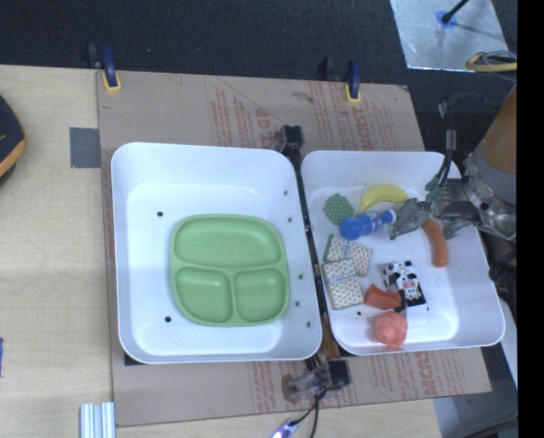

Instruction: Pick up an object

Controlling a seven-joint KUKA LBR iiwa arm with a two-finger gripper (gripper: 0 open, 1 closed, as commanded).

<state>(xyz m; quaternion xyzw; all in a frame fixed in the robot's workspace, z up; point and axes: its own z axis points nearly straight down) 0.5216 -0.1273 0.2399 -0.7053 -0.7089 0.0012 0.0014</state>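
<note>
Camera view from above shows us two white bins side by side on a cardboard-covered bench. We see a green divided plate (228, 269) lying flat in the left bin (135, 245). In the right bin (473, 322) we find a cluster of small things: patterned cloth squares (347, 269), a blue bottle (367, 223), a yellow banana (385, 195), a cow-print toy (403, 284) and a pink lump (391, 328). Further right, an orange carrot (436, 242) lies just below the gripper (414, 217), which reaches in from the right edge. We cannot tell whether its fingers are apart or together, nor whether it touches the carrot.
</note>
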